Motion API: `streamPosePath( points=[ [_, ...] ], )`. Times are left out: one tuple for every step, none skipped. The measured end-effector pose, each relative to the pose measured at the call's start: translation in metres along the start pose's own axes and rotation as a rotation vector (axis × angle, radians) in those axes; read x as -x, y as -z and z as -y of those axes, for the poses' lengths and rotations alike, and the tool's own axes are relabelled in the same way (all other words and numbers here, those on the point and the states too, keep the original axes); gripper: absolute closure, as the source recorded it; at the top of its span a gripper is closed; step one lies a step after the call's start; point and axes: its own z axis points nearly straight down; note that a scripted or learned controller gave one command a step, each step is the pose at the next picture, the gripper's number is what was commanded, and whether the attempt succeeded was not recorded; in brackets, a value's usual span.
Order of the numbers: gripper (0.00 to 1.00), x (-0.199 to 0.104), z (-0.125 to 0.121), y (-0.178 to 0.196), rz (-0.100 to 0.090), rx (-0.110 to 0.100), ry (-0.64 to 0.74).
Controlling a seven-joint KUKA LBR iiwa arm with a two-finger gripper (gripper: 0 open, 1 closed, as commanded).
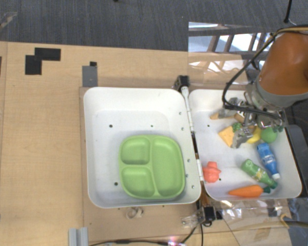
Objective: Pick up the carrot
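1. The gripper [242, 133] hangs low over the upper half of the right bin [292, 186]; whether it is spread or pressed together I cannot tell, and nothing shows pinched in it.
2. Just beside it lie a yellow wedge [227, 136], a yellow piece [253, 134] and a green ball [269, 135].
3. Farther down the same bin are a blue bottle [267, 158] and a green bottle [256, 170]; any label on them is too small to read.
4. The carrot [246, 191] lies flat near the bin's lower edge, well apart from the gripper.
5. A small red-orange toy [211, 172] sits by the bin's left wall.
6. The left bin [100, 114] holds a green divided plate [152, 166] in its lower half.
7. Open floor shows in the right bin between the yellow wedge and the carrot, and in the upper half of the left bin.
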Motion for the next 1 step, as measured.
streamPosePath(
  points=[
    [0.0, -0.0279, -0.0144, -0.0944, 0.012, -0.004, -0.029]
  ],
)
